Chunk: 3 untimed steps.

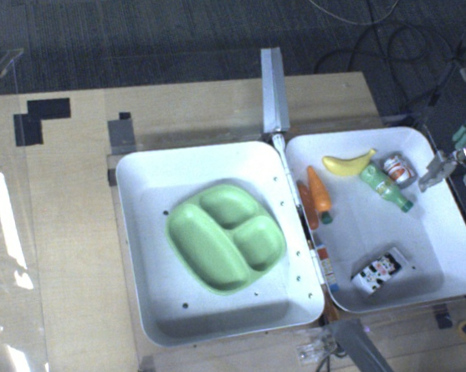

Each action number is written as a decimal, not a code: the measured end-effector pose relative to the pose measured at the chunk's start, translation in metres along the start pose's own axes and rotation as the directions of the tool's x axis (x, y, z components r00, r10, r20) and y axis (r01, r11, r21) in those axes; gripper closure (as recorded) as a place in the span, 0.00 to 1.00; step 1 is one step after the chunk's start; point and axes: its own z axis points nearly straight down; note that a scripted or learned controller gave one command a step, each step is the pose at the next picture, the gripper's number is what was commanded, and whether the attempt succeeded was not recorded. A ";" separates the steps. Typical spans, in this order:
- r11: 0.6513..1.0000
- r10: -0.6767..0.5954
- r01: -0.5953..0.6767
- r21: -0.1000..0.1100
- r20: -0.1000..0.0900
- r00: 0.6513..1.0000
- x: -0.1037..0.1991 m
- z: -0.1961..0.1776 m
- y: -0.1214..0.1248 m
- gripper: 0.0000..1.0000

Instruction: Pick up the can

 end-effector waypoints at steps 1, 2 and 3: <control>0.998 0.065 -0.065 0.000 -0.001 0.998 0.045 0.010 0.048 0.00; 0.999 -0.049 0.049 0.000 0.000 0.999 0.040 0.035 0.020 0.00; 0.998 -0.067 0.067 0.000 0.000 0.998 0.018 0.073 0.083 0.00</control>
